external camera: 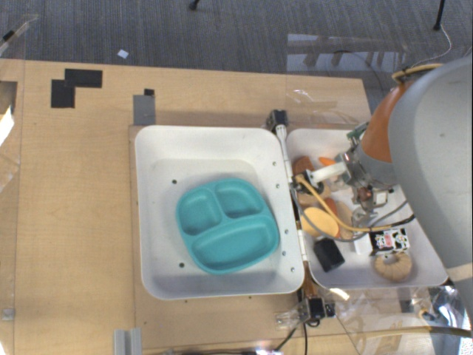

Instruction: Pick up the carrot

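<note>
End effector (362,198) low over the middle of the right bin (429,268), hanging from the grey arm with the orange band (378,135). Impossible to tell whether spread or closed. Carrot (326,161) up and to the left of it, in the far left part of the same bin, showing as a small orange piece, apart from the end effector. Brown lump (301,165) just beside the carrot, close to the bin's left wall. Tan oval thing (321,219) nearer the front, left of the end effector. Black-and-white patterned item (390,239) and pale beige lump (392,266) toward the near right corner. Left bin (159,272) holding a teal divided plate (228,226), tilted slightly. Both bins side by side on the wooden desk (66,220).
</note>
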